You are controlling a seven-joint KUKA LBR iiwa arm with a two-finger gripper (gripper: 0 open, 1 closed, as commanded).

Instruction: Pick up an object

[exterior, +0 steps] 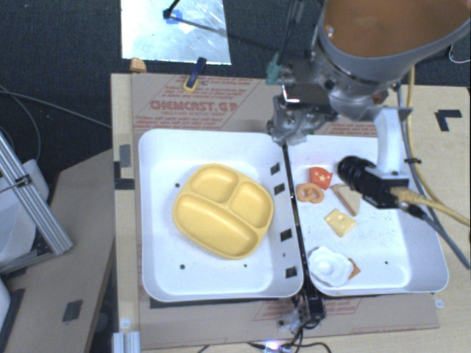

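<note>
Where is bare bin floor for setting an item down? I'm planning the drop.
Free: the left white bin along its front wall and left side, around the yellow divided plastic tray. Free too: the right white bin at its front right corner. Crowded: its left half, with the toy food pieces.

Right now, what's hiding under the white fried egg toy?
An orange-brown piece pokes out from under the fried egg at its right side, in the right bin. The egg covers the rest, so I can't tell what it is.
</note>
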